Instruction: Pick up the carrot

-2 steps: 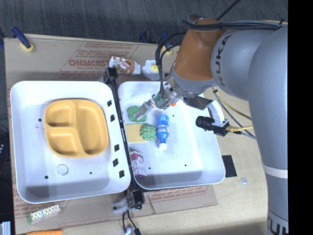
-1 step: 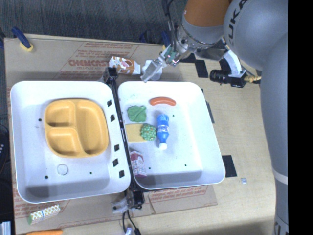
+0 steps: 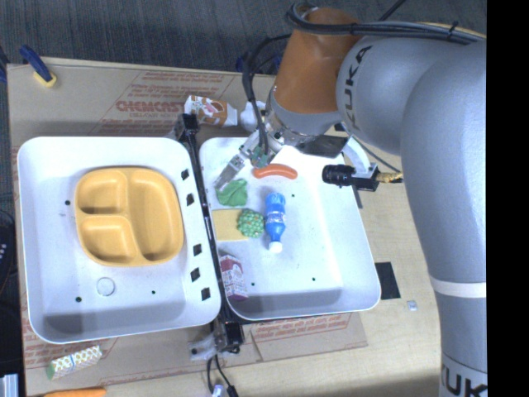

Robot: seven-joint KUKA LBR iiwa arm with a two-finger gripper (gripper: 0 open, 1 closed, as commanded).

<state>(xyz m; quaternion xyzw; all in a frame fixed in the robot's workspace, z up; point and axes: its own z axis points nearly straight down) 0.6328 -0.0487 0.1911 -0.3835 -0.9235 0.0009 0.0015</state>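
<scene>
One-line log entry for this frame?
gripper: right bin, above left of orange carrot | carrot: on bin floor, not held | green leafy toy nearby

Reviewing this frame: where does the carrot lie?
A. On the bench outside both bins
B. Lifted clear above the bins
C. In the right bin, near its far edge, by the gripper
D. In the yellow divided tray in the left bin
C: the orange carrot rests on the floor of the right bin near its far edge, just beside the gripper, above the blue bottle.

Small orange carrot (image 3: 274, 171) lies flat, crosswise, near the right bin's far end.
</scene>
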